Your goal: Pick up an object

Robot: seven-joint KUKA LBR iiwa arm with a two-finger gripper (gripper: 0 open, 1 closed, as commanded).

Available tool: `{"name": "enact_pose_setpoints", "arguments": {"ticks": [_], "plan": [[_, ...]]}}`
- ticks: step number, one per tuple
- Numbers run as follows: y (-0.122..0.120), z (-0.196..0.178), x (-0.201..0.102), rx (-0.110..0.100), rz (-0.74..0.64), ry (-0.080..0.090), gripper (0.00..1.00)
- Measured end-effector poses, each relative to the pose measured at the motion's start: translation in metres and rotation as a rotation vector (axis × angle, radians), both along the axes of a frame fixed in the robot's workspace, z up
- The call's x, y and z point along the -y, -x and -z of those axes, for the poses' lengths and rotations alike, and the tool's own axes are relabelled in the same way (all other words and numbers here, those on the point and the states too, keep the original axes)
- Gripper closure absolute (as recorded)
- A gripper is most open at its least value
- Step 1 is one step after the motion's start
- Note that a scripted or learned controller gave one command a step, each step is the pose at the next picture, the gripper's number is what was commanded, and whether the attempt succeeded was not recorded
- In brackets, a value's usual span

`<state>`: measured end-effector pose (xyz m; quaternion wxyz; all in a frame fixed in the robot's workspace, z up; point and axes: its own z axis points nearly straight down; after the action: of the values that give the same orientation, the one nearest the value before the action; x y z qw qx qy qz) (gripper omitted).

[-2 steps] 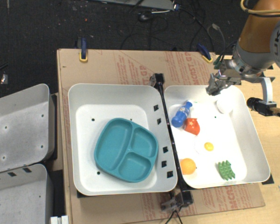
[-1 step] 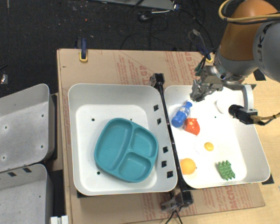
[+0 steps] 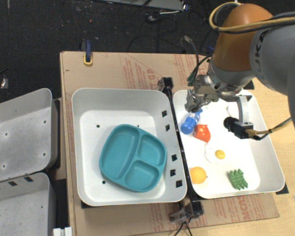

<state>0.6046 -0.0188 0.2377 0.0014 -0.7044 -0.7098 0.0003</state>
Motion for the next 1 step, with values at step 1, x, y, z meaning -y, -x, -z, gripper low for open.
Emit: {"name": "enact_pose_setpoints", "arguments": {"ticks": [1], "plan": [[-0.0051,0.0004,-0.049,0.003,0.0,0.001,1.0]]}}
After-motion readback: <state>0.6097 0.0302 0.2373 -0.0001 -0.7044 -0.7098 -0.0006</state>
